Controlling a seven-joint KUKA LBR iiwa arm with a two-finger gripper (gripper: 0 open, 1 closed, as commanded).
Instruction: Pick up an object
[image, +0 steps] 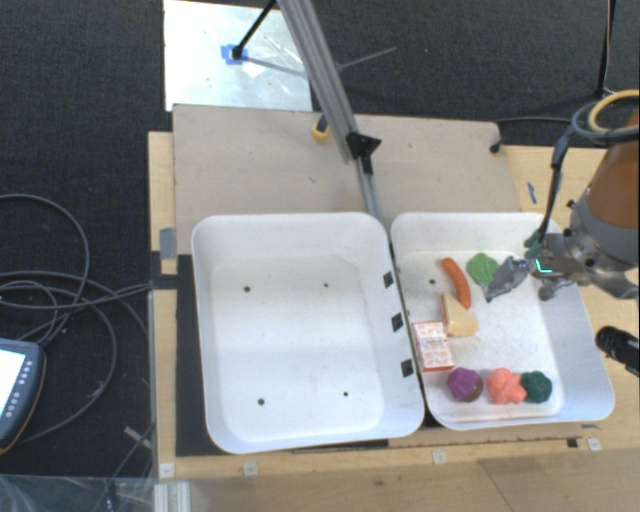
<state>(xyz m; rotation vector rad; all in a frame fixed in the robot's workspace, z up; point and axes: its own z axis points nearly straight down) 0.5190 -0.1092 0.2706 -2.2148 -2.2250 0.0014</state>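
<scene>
Gripper (520, 282) low over right bin (585, 400), fingers spread, nothing between them. Green leafy piece (483, 267) just off its tip; sausage (457, 282) beyond (others nearer the front wall).

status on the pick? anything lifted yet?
Done: the gripper is over the right bin, beside the green piece. In hand: nothing visible between the fingers. Left: grasp and lift; the sausage, cheese wedge and carton all lie in the bin.

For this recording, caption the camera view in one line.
Gripper above the right bin, beside a green toy.
</scene>
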